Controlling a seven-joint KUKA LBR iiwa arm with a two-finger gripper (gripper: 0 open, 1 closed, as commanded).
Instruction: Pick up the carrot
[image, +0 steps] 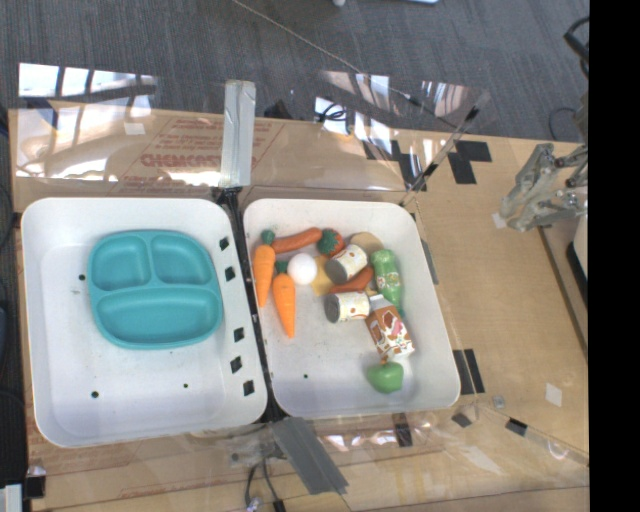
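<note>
Against the right bin's (430, 300) left wall lie two orange carrots (264, 272) with green tops, side by side, a white ball (301, 267) touching the nearer one (285, 303). Off to the bench's right edge hangs the grey metal gripper (535, 195), well apart; whether it is parted or closed I cannot tell. A teal divided tray (155, 288) sits in the left bin (40, 330).

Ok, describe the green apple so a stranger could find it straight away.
Start at the right bin, the one crowded with toy food. Go to its near edge, just below the red and white carton. The green apple is the round, plain green piece sitting alone there, nearest the front rim.
</note>
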